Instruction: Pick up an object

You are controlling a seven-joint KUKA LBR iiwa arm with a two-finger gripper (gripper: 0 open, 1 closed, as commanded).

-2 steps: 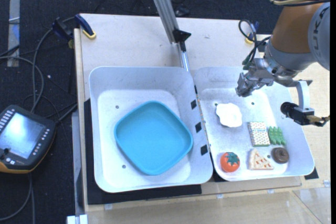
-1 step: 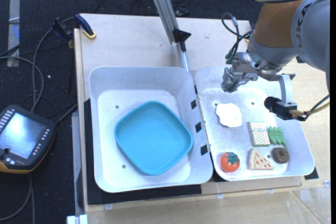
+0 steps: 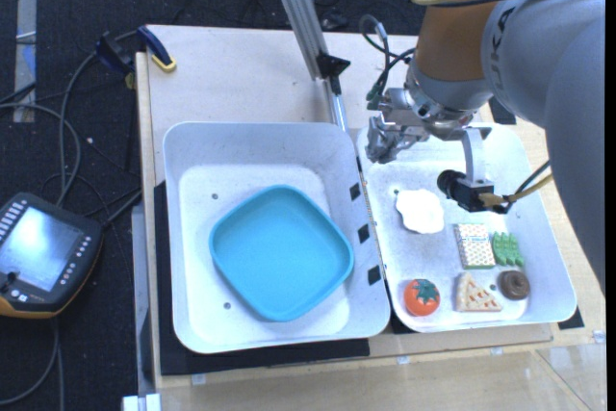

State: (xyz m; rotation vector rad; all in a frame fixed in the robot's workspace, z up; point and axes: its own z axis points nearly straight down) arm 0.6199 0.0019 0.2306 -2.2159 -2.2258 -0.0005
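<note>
The things I could pick from all lie in the right bin (image 3: 544, 207), in its near half. A white, flat, roundish piece (image 3: 421, 211) sits nearest the middle of that bin. Toward the near rim there is a red tomato-like piece (image 3: 422, 296) with a green top at the near-left corner, a tan wedge (image 3: 475, 293) beside it, and a small brown ring like a doughnut (image 3: 514, 285) just right of the wedge. Behind those lie a pale speckled square (image 3: 474, 244) and, touching or nearly touching its right side, a green ridged piece (image 3: 506, 249).

My claw (image 3: 387, 141) hangs over the far-left corner of this bin, well apart from all of those pieces, with the white piece the closest of them. Nothing shows between its tips, and from this slant I cannot tell whether they are apart or together. A black fitting (image 3: 462, 188) with cables juts out below my wrist, just behind the white piece.

The left bin (image 3: 192, 159) holds a light blue square tray (image 3: 279, 250), turned at an angle. Both bins rest side by side on the pale table (image 3: 231, 72). A slanted metal rail (image 3: 298, 0) rises from behind the bins, and a handheld control pendant (image 3: 43, 250) lies on the dark floor to the left.
</note>
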